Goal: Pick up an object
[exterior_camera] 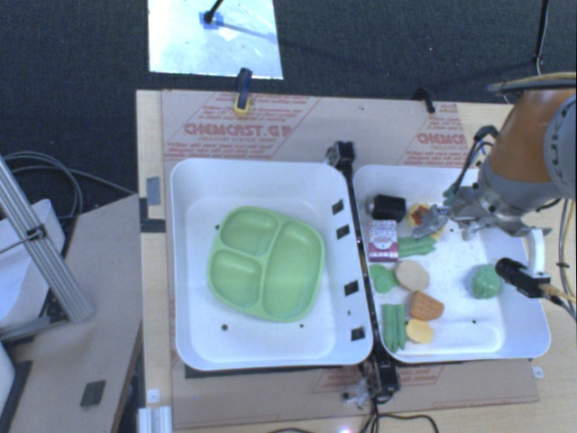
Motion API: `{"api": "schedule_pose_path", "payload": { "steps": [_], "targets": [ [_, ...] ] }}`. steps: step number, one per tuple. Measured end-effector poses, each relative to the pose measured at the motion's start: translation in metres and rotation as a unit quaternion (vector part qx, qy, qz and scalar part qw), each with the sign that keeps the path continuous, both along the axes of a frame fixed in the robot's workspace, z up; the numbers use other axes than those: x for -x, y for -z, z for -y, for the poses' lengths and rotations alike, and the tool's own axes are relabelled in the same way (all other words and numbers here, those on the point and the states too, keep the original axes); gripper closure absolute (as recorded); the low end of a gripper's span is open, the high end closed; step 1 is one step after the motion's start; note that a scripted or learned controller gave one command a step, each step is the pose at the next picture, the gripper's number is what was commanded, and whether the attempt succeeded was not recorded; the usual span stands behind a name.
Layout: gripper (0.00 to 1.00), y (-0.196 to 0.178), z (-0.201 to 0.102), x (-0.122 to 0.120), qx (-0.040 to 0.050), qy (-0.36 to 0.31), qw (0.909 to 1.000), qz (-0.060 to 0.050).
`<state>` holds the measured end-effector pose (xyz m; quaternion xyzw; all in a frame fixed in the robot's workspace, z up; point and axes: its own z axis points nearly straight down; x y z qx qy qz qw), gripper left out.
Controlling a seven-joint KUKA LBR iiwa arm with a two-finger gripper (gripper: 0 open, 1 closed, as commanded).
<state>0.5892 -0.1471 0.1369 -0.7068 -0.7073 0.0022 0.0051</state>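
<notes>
Over the right bin (518,336), toward its twelve o'clock edge, your hand (439,216) hangs near a small yellow toy (420,215); whether it is clenched, you cannot tell. Packed toys like the green pod (416,245) could foul the grab.

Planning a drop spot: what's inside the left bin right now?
The left bin holds a green divided plate with nothing visible in its compartments. The bin floor under the plate is covered, so anything beneath it can't be seen.

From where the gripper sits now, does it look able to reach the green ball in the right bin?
Probably yes: the green ball lies alone on bare bin floor, nothing above it, close to the gripper.
</notes>
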Motion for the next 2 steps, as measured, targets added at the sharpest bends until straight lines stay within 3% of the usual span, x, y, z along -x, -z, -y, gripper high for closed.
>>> {"api": "schedule_pose_path", "payload": {
  "steps": [1, 2],
  "targets": [
    [0.00, -0.137, 0.004, -0.061, 0.0048, -0.003, 0.9999, 0.016],
    [0.00, -0.072, -0.031, 0.002, 0.0005, 0.000, 1.0000, 0.001]
  ]
}}
